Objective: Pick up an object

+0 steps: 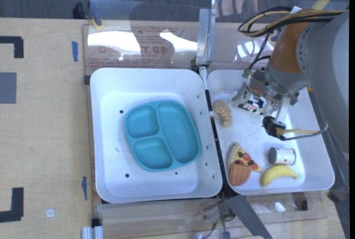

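Observation:
The right bin [308,131] holds a tan bread-like piece [223,112] at its left side. A pizza slice [242,156] and a waffle piece [238,175] lie near its front left. A yellow banana [279,174] rests at the front, with a small white and grey cylinder [282,155] just behind it. My gripper [254,103] is low over the back middle of this bin, to the right of the bread-like piece and apart from it. Nothing shows as held.
The left bin [105,84] carries a blue three-part plate [162,135]. A clear plastic wall [144,38] stands behind both bins. The arm's grey body and its cables [310,49] hang over the right bin's back right corner. Tan bench [39,138] lies to the left.

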